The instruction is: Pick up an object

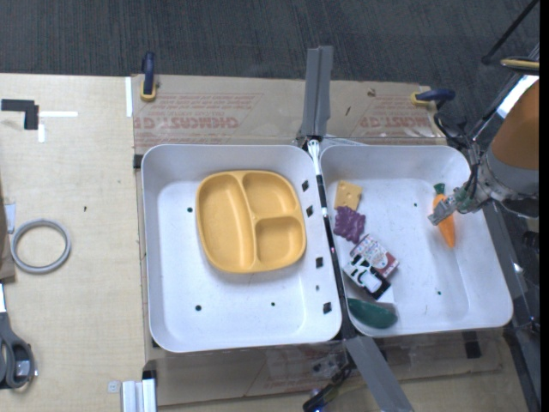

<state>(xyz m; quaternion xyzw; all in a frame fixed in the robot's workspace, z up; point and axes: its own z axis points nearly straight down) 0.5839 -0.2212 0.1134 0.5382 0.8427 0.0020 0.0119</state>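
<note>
Where the arm [515, 136] reached in from the right, its gripper [463, 200] stood over the right rim of the right bin [412, 316], at the toy carrot [443, 217], which appeared to sit between its fingers; whether it had left the bin floor could not be told.

The middle and near-right floor of that bin lay open. Its other contents crowded the left wall: one yellow cheese wedge [348, 196], one purple grape bunch [349, 223] just below it, one small printed packet [371, 266] and one dark green piece [374, 315] at the near-left corner, touching or nearly touching the packet.

The left bin [171, 316] held one yellow divided plate [250, 221] with three compartments, set toward the far side, with bare white floor along the near edge and left wall.

Both bins sat on brown cardboard [214, 110] held by two clamps [148, 75] on a pale wooden bench [69, 333]. On the bench's left lay one grey tape ring [39, 245] and one pair of scissors [15, 359]. Dark carpet [214, 15] lay beyond.
</note>
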